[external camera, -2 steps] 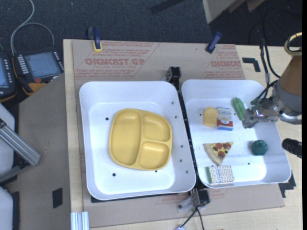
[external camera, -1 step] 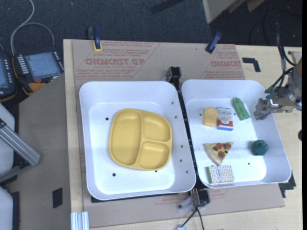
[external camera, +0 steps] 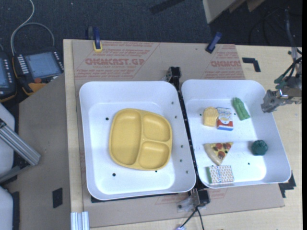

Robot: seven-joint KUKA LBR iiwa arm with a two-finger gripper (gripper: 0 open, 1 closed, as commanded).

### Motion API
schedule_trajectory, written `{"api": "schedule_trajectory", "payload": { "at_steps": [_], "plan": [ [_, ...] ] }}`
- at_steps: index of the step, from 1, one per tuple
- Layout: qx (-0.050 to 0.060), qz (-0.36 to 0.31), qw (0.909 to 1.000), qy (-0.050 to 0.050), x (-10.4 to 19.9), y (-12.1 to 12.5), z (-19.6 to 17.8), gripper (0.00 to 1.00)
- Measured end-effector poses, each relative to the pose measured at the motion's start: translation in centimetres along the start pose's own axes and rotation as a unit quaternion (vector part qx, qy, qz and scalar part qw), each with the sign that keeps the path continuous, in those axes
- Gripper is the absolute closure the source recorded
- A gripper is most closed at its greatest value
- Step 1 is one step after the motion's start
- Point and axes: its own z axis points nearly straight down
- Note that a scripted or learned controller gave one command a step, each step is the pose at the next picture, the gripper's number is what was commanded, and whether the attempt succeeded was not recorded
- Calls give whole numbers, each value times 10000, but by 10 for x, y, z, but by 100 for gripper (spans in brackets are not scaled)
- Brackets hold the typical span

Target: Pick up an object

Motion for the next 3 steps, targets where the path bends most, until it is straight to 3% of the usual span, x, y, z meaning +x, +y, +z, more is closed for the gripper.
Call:
{"api": "schedule_trajectory", "payload": {
  "at_steps": [3],
  "plan": [
    [24, -18, 10000, 17, 141, 61, 13, 100]
  ]
}}
